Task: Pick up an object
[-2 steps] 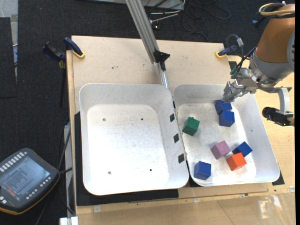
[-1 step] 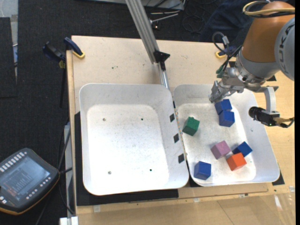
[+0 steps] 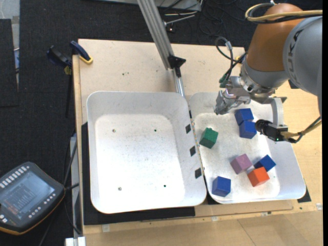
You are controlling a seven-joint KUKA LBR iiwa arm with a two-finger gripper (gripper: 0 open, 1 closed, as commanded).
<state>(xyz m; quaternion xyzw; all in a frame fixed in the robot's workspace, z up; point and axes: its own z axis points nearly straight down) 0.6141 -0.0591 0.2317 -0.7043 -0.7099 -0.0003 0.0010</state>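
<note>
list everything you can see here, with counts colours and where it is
bins: 2, white, side by side on the bench
green block: 1, green, right bin, near its left wall
blue blocks: 4, blue; two close together at the right bin's far end, one at its near edge, one beside the orange block
purple block: 1, purple, right bin, middle
orange block: 1, orange, right bin, near right
clamp: 1, blue and yellow, bench's far left corner
pendant: 1, grey and orange, lower left, off the bench
arm: 1, grey and orange, from the right
gripper: 1, over the right bin's far end
</note>
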